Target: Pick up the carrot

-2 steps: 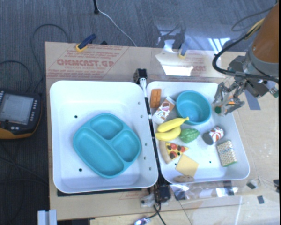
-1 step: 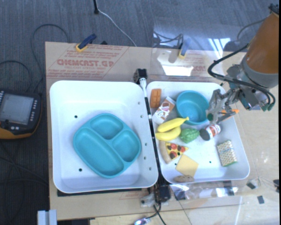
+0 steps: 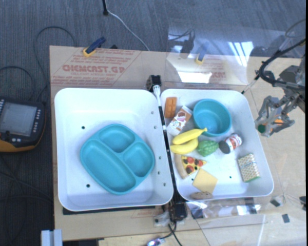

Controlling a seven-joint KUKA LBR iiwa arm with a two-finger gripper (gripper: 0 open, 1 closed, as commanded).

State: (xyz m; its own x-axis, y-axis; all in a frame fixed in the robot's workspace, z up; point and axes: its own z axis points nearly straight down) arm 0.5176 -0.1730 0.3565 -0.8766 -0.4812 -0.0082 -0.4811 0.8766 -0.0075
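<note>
Nearest in the right bin (image 3: 256, 186), a smooth white shallow tray, lie a yellow cheese wedge (image 3: 205, 180), a pizza slice (image 3: 190, 164) and a ridged, pale packet (image 3: 248, 167). Beyond them, a curved yellow banana (image 3: 187, 140) touches a knobbly green vegetable (image 3: 207, 147), with a small red-and-white can (image 3: 235, 141) on its side nearby. Farther back stand a round blue bowl (image 3: 212, 117) and a small printed carton (image 3: 179, 119).

The left bin (image 3: 66, 137) holds a glossy teal plate (image 3: 118, 159) divided into three.

Both bins rest on a counter (image 3: 92, 68) covered in brown cardboard with red print, and dark grey carpet surrounds it. A control pad (image 3: 15, 123) lies on the carpet to the left.

The carrot (image 3: 170, 106) is a short, stubby orange piece in the right bin's far left corner, just beside the carton and against the wall between the bins.

The gripper (image 3: 273, 118) hangs outside the right bin's right rim, well apart from the carrot. It is too small and blurred to tell how the jaws stand.
</note>
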